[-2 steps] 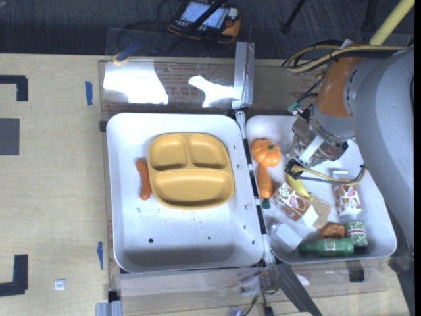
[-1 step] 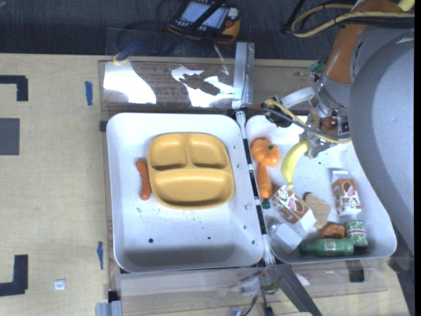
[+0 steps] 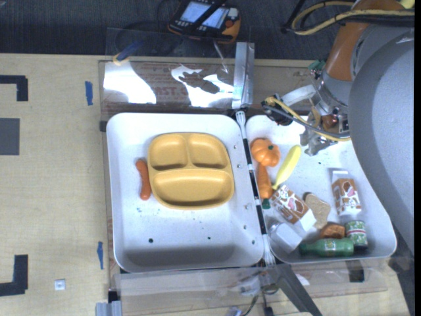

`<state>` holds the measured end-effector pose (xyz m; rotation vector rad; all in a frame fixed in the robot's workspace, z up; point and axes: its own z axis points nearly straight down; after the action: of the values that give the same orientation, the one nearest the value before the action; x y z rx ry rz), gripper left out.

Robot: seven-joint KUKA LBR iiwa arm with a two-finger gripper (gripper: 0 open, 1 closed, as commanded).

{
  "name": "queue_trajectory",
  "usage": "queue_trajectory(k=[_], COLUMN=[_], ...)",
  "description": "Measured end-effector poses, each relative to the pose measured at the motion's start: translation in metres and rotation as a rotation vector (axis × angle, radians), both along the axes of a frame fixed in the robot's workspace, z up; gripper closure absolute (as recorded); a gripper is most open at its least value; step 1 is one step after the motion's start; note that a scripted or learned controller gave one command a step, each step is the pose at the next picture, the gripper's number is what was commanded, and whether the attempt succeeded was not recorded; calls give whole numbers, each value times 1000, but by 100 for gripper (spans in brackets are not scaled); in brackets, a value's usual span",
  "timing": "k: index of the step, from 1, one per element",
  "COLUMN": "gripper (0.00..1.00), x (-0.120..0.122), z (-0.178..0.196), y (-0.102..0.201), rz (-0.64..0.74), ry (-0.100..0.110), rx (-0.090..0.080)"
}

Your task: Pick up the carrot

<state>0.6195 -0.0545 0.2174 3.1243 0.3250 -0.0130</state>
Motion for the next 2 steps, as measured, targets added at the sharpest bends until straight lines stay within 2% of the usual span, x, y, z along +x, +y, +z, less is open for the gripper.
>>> queue_trajectory(k=[1,2], gripper=[100,100], x=[11,-5], z=[-107,-69], y=[-35,-64], rz=[191,390], ry=[-11,-2], rx=[1,4])
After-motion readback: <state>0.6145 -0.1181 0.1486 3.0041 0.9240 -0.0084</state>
